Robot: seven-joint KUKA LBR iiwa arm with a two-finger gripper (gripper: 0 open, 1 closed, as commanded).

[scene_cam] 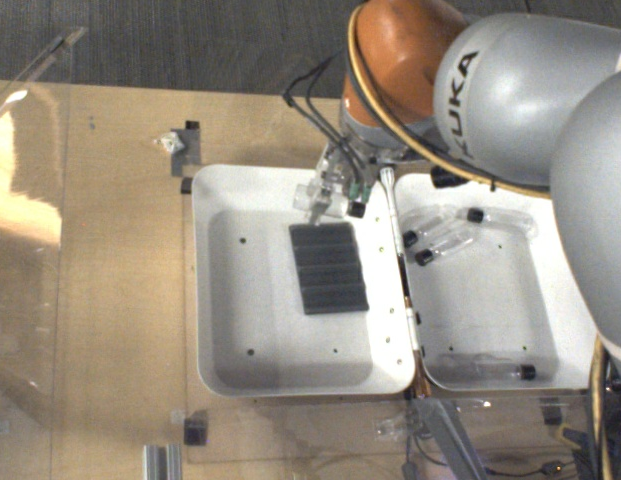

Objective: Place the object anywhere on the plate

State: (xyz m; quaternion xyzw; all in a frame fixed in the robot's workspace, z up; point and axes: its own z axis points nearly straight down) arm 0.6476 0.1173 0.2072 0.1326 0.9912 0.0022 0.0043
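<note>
The gripper (330, 190), jaw state untellable, hovers just above the dark ribbed plate (329, 267); clear tubes (445, 236) right of it look light, slippery.

Two white bins (215, 298) on a wooden bench (100, 298).

1 fixed camera looks down at a slant on the table (100, 298) from above, near enough that the 2 white bins span most of the frame. The left bin (220, 358) lies below and left of the gripper (330, 193); the right bin (490, 368) lies to the gripper's right, under the arm (530, 98) entering from that side.
</note>
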